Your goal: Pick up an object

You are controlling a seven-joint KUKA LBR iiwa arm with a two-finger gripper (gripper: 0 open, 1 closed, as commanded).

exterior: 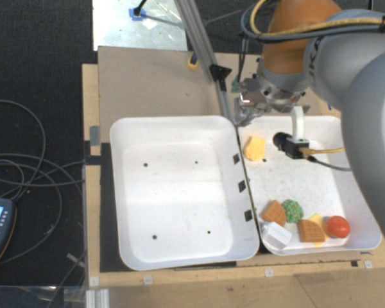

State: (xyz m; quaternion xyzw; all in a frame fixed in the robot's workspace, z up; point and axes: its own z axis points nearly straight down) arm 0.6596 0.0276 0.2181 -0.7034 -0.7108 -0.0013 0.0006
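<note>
Start at the near edge of the right bin [346,172], where you have a tight cluster along the near wall: a white block [276,235] at the near-left corner, an orange wedge [274,212] just behind it, a green piece [292,210] touching that wedge, an orange waffle-like piece [311,231], a thin yellow piece [317,219] behind it, and a red ball [337,226] furthest right. These crowd one another, so I judge any of them a poor first target: a descent there risks nudging a neighbour instead of closing on one thing. Further back, the yellow block [255,149] lies alone near the left wall of that bin, well apart from the cluster. Choose it, come straight down, and keep clear of the wall between the bins. The left bin [179,191] offers you nothing to grasp. Furthest back, the tool [247,114] hangs over the far-left corner of the right bin, just beyond the yellow block and slightly to its left; whether it stands open or closed you cannot tell from here, and nothing is seen held in it.
</note>
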